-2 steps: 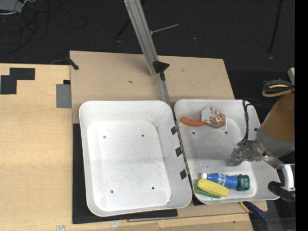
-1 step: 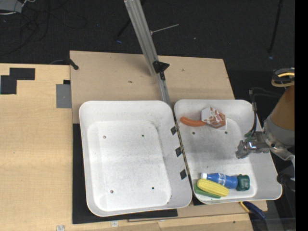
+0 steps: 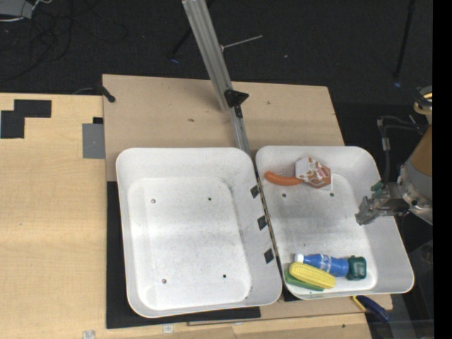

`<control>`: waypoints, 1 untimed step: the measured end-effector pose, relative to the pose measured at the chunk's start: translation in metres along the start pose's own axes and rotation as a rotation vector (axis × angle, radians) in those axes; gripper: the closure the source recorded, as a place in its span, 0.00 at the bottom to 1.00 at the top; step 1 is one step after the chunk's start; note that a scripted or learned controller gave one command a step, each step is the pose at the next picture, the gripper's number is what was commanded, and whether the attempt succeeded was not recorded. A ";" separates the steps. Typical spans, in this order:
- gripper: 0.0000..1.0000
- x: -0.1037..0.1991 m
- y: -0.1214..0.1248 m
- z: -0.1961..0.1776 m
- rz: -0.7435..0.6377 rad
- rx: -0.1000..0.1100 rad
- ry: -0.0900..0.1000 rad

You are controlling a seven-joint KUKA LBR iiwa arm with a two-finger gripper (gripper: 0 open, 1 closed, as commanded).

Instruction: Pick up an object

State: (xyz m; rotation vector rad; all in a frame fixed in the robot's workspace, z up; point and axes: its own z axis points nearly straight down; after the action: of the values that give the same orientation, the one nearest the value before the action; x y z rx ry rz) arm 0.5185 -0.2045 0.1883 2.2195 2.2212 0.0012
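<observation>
My gripper [image 3: 367,212] hangs over the right edge of the right bin [image 3: 385,249], with nothing visible between its fingers. Near the bin's far wall lie an orange carrot-like piece [image 3: 282,179] and a white and red packet [image 3: 314,171]. By the front wall sit a yellow corn cob [image 3: 311,276], a blue bottle [image 3: 329,263] and a dark green piece [image 3: 357,268]. All of these lie apart from the gripper.
The left bin [image 3: 134,189] lies beside the right one, joined by black clips [image 3: 262,222]. A slanted metal rail [image 3: 212,55] rises behind the bins. A wooden bench top spreads to the left.
</observation>
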 end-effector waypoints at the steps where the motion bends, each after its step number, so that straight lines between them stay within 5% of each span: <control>1: 1.00 -0.001 0.001 -0.042 -0.001 -0.001 0.000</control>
State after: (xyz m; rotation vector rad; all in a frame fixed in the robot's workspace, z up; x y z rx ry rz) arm 0.5190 -0.2056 0.2304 2.2178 2.2220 0.0017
